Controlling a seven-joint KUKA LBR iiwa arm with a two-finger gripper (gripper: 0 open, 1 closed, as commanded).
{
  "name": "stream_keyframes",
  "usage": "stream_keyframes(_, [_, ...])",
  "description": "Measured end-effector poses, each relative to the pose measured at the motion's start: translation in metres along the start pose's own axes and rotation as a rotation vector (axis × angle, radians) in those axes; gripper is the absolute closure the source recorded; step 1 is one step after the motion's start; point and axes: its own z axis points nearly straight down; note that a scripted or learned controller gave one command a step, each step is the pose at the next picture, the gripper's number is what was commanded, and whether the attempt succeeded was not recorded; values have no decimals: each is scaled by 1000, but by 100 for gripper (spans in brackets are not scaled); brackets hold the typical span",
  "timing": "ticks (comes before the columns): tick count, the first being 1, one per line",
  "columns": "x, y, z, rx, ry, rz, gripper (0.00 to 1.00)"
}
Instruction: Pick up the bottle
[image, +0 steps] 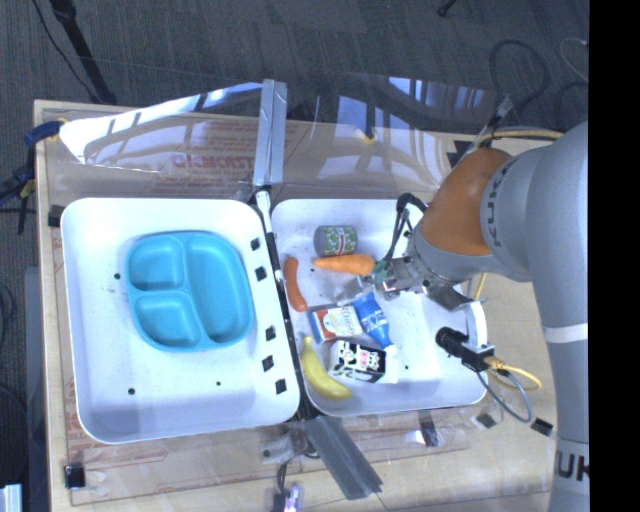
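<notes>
1. Since the arm overhangs the right bin, its wrist covers most of the gripper; open or closed: can't tell.
2. Left bin, well left of the tool, holds a blue tray.
3. Just below-left of the tool: blue-white carton, then a black-white box and a banana.
4. Left of the tool: carrot, with a sausage beyond it; can up-left.
5. Bottle: likely the pale, see-through shape at the tool's tip, between carrot and carton. Outline is blurred, so axis and heading are unreadable.
</notes>
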Motion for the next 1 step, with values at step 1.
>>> stream_keyframes(1, [0, 1, -10, 1, 1, -5, 100])
